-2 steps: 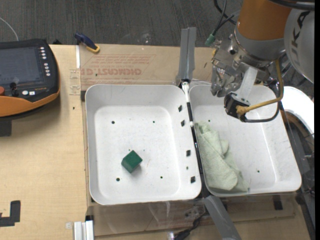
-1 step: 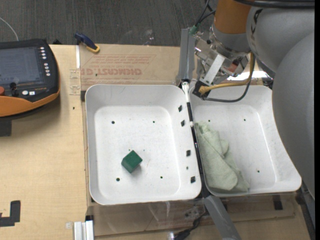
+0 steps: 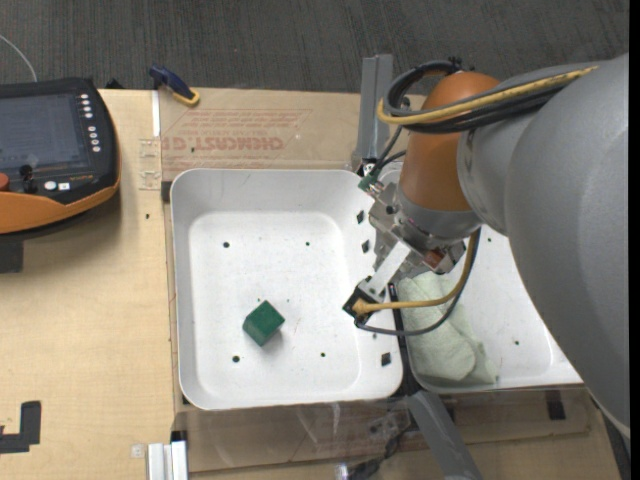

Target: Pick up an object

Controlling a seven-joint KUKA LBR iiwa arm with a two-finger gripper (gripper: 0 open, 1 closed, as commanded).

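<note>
I cannot tell whether my pincer [image 3: 420, 256] is apart or together. A pale crumpled cloth [image 3: 446, 344] lies just beneath it, the nearer choice. The green block [image 3: 264, 323] sits well apart from it, beyond the wall, in the neighbouring bin [image 3: 190, 268].

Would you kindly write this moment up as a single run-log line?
arm: above right bin, near the divide | green block: loose in left bin | pale wad: right bin, beside arm | grasp: cannot tell
</note>
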